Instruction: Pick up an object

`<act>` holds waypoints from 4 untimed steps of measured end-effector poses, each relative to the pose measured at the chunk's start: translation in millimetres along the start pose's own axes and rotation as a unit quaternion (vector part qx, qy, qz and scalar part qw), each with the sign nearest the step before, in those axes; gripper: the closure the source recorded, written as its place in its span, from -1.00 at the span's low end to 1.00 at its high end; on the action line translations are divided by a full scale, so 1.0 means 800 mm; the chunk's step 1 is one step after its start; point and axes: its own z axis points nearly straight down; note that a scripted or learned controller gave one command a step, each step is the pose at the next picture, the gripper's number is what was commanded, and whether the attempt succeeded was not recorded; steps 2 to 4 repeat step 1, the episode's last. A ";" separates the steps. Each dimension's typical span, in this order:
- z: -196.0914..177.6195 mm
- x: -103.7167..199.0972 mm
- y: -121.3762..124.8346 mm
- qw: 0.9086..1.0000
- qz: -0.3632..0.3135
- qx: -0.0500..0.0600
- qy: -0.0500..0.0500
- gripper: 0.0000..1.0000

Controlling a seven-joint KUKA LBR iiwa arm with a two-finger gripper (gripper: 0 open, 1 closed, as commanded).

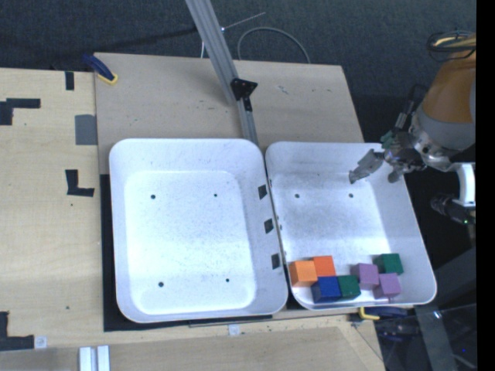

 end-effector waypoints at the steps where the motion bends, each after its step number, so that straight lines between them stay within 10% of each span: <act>1: -0.206 -0.018 0.038 1.000 0.000 -0.005 -0.001 -1.00; 4: -0.206 -0.018 0.038 1.000 0.000 -0.005 -0.001 -1.00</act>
